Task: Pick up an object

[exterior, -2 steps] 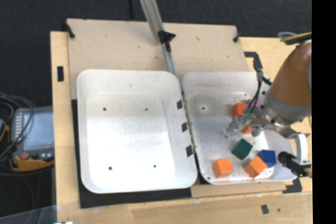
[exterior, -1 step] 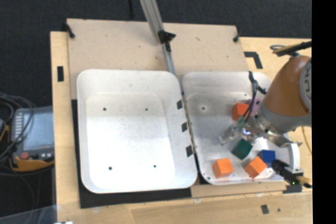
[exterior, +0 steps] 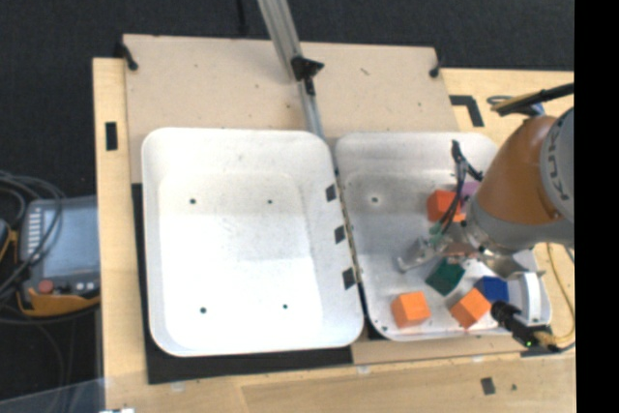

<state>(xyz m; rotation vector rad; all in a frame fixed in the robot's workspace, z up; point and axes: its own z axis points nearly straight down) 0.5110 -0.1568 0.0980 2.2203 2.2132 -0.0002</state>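
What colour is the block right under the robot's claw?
Dark green, seen in the camera view, lying in the right bin just below the claw.

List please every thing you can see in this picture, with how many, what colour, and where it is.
shallow white plastic bins: 2, white, side by side on the bench; left bin, right bin
orange cube blocks: 3, orange, right bin; one at its near edge, one near its near right corner, one further back beside the arm
dark green block: 1, dark green, right bin, just under the hand
blue block: 1, blue, right bin, near right corner
bare metal rail: 1, silver, slanting from the top down to between the bins
grey handheld control box: 1, grey, left of the bench
arm: 1, grey with orange band, over the right bin
hand: 1, metallic grey, above the dark green block
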